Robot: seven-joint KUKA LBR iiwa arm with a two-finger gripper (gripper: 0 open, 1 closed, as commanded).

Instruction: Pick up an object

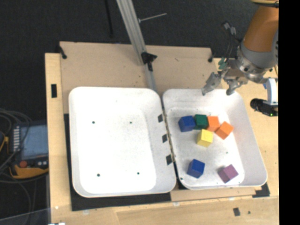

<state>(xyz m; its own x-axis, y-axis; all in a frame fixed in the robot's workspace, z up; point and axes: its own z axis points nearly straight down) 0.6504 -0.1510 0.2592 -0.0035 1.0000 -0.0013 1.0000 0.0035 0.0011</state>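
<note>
Seven small cubes lie in the right bin (248, 125), in the lower right part of the frame. Four huddle near its middle: a blue cube (186, 123) at the left, a green cube (201, 121) touching it, then an orange cube (213, 123) and a second orange cube (224, 130) turned at an angle just to the right. A yellow cube (205, 138) sits just below the green one. Lower down, apart from the cluster, a second blue cube (196, 168) rests near the bin's lower edge, and a purple cube (228, 173) lies to its right.

The gripper (218, 89) hangs over the upper rim of the right bin, above the cluster and clear of every cube. Its two fingers are spread apart with nothing between them. The grey arm with its orange band (260, 27) comes in from the upper right corner.

The left bin (115, 139) fills the centre left of the frame, touching the right bin along a shared edge. A slanted metal rail (133, 29) rises from between the bins toward the top of the frame.
</note>
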